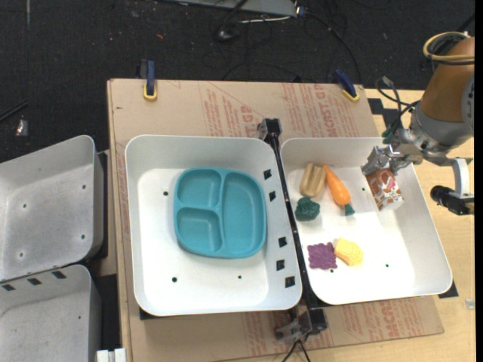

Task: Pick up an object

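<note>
Tool (383, 161) on red-white packet (386, 188)

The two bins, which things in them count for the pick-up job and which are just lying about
For the job:
tool, at the right bin's far right
red and white packet, just under the tool
carrot
tan bread roll
dark green toy
purple piece
yellow corn

Lying about:
teal divided plate, left bin
blue clamps on the board's far edge
</note>
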